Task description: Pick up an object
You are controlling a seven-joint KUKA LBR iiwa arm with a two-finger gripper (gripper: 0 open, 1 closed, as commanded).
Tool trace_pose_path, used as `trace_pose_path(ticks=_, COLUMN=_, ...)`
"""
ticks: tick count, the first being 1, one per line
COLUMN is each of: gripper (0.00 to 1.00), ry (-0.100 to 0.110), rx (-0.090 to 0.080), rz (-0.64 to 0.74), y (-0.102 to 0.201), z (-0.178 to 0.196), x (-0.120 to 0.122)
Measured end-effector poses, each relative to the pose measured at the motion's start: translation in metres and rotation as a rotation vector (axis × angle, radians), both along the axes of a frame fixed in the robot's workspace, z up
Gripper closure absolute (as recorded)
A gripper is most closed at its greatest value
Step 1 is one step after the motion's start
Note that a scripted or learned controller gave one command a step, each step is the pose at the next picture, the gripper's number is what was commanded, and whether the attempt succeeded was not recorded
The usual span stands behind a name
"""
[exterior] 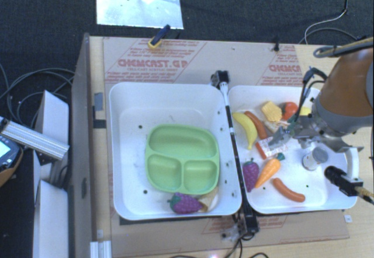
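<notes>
While the gripper [279, 138] hangs over the right bin [333, 201], you cannot tell how its jaws stand. Beneath: one banana [246, 128], two carrots, one sausage [288, 189] lying lengthwise left to right. Left bin [125, 134]: one green tray [182, 159], one grape bunch [186, 204].

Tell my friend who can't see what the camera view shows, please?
A robot arm's gripper hangs low over the right bin, among a toy banana, carrot and sausage. The left bin holds a green divided plate and purple grapes.
</notes>
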State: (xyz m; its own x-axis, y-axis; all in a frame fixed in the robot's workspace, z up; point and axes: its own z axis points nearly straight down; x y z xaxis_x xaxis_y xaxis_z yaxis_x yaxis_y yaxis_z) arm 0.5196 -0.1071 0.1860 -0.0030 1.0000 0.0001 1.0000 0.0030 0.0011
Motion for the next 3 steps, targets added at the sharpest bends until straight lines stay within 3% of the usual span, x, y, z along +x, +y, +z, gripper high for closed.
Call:
trace_pose_path(ticks=1, gripper=0.0, ry=0.003, rx=0.0, rz=-0.002, y=-0.005, z=-0.096, x=-0.003)
trace_pose_path(ticks=2, gripper=0.0, ry=0.001, rx=0.001, rz=0.0, y=0.022, z=-0.102, x=-0.007)
trace_pose_path(ticks=3, gripper=1.0, ry=-0.001, rx=0.001, rz=0.0, y=0.022, z=-0.091, x=-0.006)
